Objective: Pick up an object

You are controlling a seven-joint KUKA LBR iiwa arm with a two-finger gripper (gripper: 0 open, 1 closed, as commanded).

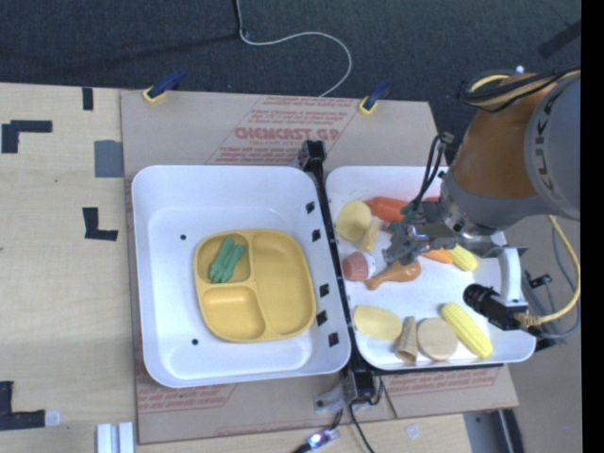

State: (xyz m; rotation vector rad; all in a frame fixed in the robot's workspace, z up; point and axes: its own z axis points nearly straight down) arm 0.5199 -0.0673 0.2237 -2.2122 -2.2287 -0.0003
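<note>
Lying crosswise under gripper (pixel 408 243): drumstick (pixel 396 274)

A single fixed camera hangs above the surface (pixel 57 253) and looks down at a slant, far enough back to take in both white bins: the left bin (pixel 151 196) and the right bin (pixel 510 352).

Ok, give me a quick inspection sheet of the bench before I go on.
Surface: cardboard sheet under two white bins.
Job's things: right bin holds toy foods, among them corn, carrot and drumstick.
Clutter: left bin holds yellow divided plate with green piece.
Grippers: end effector low over right bin; grasp unclear.
Cables: white cable beyond the bench.
Surroundings: dark floor.
</note>
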